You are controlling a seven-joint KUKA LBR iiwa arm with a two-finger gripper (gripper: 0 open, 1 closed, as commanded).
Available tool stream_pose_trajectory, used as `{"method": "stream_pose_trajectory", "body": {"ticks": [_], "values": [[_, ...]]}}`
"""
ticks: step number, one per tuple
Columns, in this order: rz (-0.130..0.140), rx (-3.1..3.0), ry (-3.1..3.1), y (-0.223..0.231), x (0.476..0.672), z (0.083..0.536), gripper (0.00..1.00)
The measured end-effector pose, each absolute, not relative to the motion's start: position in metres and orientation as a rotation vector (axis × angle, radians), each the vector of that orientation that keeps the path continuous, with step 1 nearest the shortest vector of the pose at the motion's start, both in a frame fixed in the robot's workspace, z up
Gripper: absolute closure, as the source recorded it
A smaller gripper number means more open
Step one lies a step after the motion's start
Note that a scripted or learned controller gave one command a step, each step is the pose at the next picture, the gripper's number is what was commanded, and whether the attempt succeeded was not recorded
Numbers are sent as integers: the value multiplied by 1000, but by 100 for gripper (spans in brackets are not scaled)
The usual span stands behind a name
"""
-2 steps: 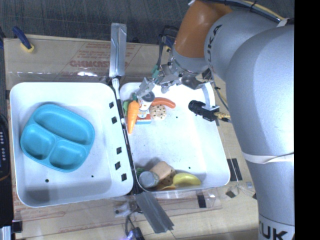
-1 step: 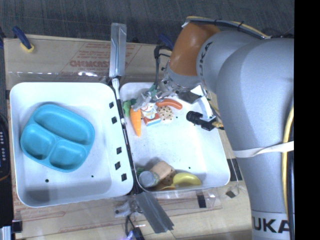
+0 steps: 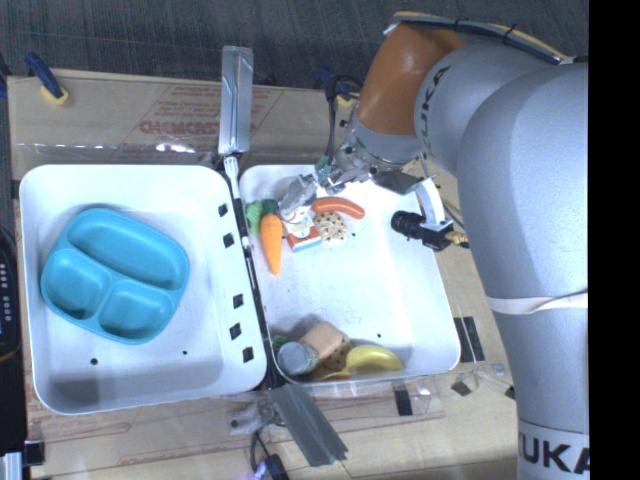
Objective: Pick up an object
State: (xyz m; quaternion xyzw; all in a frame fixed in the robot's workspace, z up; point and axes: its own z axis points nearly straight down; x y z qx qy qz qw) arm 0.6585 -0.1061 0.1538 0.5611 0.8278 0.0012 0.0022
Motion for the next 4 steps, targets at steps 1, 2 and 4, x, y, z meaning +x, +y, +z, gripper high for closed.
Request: {"method": "stream_pose_trajectory", "body": {"ticks": [1, 2, 4], "values": [[13, 1730, 2603, -108, 633, 103, 0], [1, 2050, 2385, -121, 658, 97, 0], [11, 2203, 2228, -79, 657, 254, 100]]}}
